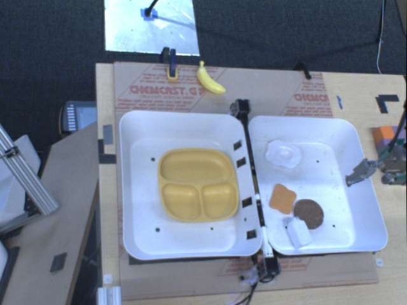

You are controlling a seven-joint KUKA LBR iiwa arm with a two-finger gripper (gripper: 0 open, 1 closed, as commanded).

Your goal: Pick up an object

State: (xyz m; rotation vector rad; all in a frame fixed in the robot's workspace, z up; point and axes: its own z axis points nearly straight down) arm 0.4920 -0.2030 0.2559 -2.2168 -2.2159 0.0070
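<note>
Beside brown disc (308, 213), flat orange square (283, 198).

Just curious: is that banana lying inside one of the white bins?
No, the banana lies on the board behind the left bin, outside both.

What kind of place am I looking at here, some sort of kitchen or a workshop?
Most likely a robotics lab test bench, not a kitchen. Two white bins sit clamped side by side on a board, holding toy-like items such as a yellow divided tray. A gripper reaches over the right bin, and a toy banana lies behind.
</note>
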